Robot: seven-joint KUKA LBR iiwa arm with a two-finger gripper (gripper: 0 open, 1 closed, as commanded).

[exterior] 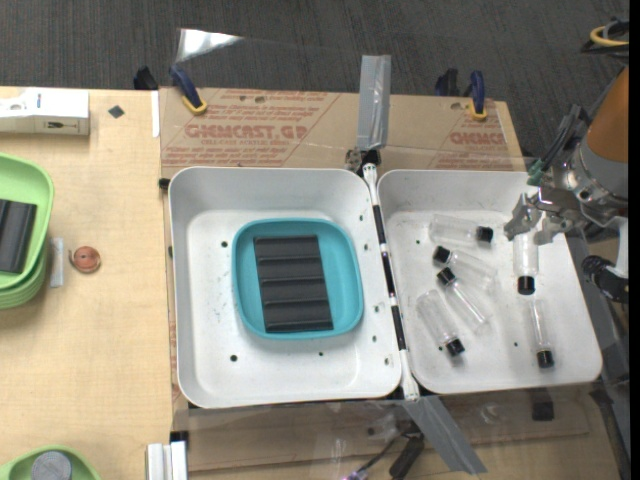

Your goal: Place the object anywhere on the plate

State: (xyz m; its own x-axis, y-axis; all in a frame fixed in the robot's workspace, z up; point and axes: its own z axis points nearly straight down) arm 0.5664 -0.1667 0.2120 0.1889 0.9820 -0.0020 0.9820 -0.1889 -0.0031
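Gripper (527, 230) at upper right of right bin (590, 363), clear vial (524, 263) hanging upright between fingers, black cap down: fingers clamped on it. Judgement: grasp made, carry step in hand. Plate (243, 268), teal, sits in left bin (185, 298), well to fingers' left, dark ridged insert (292, 283) on it. Next move calls for enough height to cross ridge between bins (385, 278), then lowering over plate. Loose vials (455, 303) lie left and below fingers. Open room above both bins.
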